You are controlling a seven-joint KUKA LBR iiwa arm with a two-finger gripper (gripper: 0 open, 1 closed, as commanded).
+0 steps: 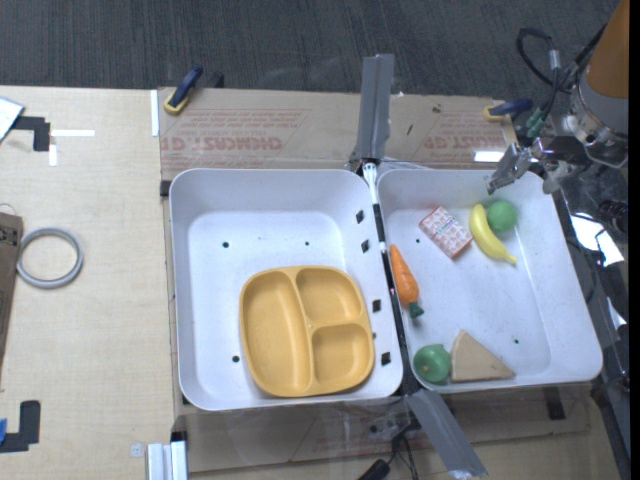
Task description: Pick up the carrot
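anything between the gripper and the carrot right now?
The pink block sits roughly on the straight line from the gripper at the right bin's far edge to the carrot by the divider. From above, nothing covers the carrot.

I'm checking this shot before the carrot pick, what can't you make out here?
- End effector, camera view: too small and cluttered by cables to tell open or shut.
- Arm: cut off by the right edge.
- Carrot: lies against the bin wall, its far side hidden.
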